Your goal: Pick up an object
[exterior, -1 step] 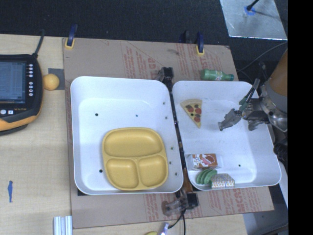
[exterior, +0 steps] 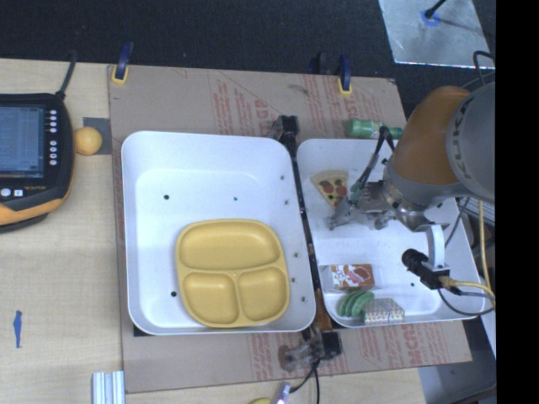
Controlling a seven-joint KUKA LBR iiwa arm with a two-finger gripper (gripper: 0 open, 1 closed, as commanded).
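Observation:
The right bin (exterior: 438, 305) holds a toy pizza slice (exterior: 331, 187) near its far left corner. By its near edge lie a red and brown packet (exterior: 351, 276), a green pod-shaped toy (exterior: 354, 303) and a small pale ridged piece (exterior: 384, 312). My gripper (exterior: 360, 215) hangs low over the middle of this bin, just right of and nearer than the pizza slice. I see nothing held in it. The grey arm with its orange band (exterior: 429, 137) covers the bin's far right part.
The left bin (exterior: 152, 183) holds a yellow divided tray (exterior: 232, 270) in its near half. A green item (exterior: 364, 128) lies on the cardboard beyond the right bin. An orange ball (exterior: 87, 140) and a teach pendant (exterior: 29, 158) sit at the far left.

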